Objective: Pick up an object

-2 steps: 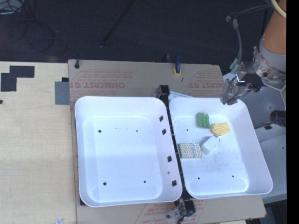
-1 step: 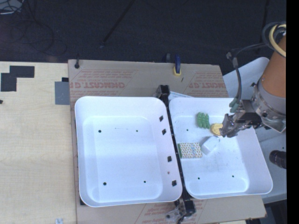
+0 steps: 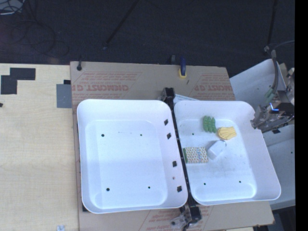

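End effector [image 3: 270, 115] is hanging just outside the right rim of the right bin [image 3: 262, 174], up near that bin's far right corner. It's a dark cluttered shape from here, so I cannot tell how wide it's standing or whether it's carrying anything; nothing visibly hanging from it

All candidates are sitting in the right bin, bunched toward its far half, between centre and the divider edge:
- green piece [image 3: 209, 123], furthest back
- yellow piece [image 3: 227, 133], just beside the green one, toward the right rim
- white block [image 3: 216, 149], a bit nearer the front, tilted
- patterned flat packet [image 3: 196, 154], touching or nearly touching the white block, near the left rim of that bin

Left bin [image 3: 122, 153] is carrying nothing to grab

My read: approach hasn't really started, arm is waiting off the rim. Doing it well is looking like:
- going for the yellow piece; it's closest to the arm's side and has clear floor on its right
- coming straight down, closing line set across its short side so the green neighbour isn't getting clipped
- avoiding the packet; it's lying flat, probably hard to pinch, and the white block is crowding it
- clearing the bin rim on the way in, since it's starting outside the wall

Risk I'm seeing: nudging green and yellow together and closing on neither
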`<state>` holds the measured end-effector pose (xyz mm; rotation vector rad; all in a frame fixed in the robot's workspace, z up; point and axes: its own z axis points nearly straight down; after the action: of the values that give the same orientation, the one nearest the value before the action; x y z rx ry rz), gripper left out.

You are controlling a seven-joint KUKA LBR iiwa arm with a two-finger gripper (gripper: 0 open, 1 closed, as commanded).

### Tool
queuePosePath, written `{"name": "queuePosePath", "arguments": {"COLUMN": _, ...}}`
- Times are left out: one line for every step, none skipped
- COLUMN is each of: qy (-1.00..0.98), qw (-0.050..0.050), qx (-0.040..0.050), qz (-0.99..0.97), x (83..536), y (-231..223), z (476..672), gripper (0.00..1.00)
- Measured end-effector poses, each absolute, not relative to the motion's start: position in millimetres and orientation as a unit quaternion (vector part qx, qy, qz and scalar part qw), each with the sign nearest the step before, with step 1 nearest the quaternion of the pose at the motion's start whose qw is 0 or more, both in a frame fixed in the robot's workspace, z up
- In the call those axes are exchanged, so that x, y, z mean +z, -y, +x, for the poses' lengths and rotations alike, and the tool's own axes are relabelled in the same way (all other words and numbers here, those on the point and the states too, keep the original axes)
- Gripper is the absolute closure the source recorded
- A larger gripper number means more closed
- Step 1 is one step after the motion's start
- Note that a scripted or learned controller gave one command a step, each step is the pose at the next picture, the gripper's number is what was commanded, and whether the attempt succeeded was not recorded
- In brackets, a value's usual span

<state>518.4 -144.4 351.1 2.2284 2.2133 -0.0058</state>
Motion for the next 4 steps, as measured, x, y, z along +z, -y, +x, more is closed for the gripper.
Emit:
{"name": "queuePosePath", "arguments": {"qy": -0.707, "qw": 0.001, "qx": -0.0007, "qz": 0.708, "x": 359, "y": 180, "z": 568.0, "gripper": 1.00}}
{"name": "queuePosePath", "arguments": {"qy": -0.709, "qw": -0.002, "qx": -0.0002, "qz": 0.705, "x": 345, "y": 120, "z": 594.8, "gripper": 1.00}}
{"name": "queuePosePath", "arguments": {"qy": -0.705, "qw": -0.006, "qx": -0.0040, "qz": 0.709, "x": 280, "y": 139, "z": 507.4, "gripper": 1.00}}
{"name": "queuePosePath", "arguments": {"qy": -0.706, "qw": -0.001, "qx": -0.0012, "qz": 0.708, "x": 81, "y": 141, "z": 474.1, "gripper": 1.00}}
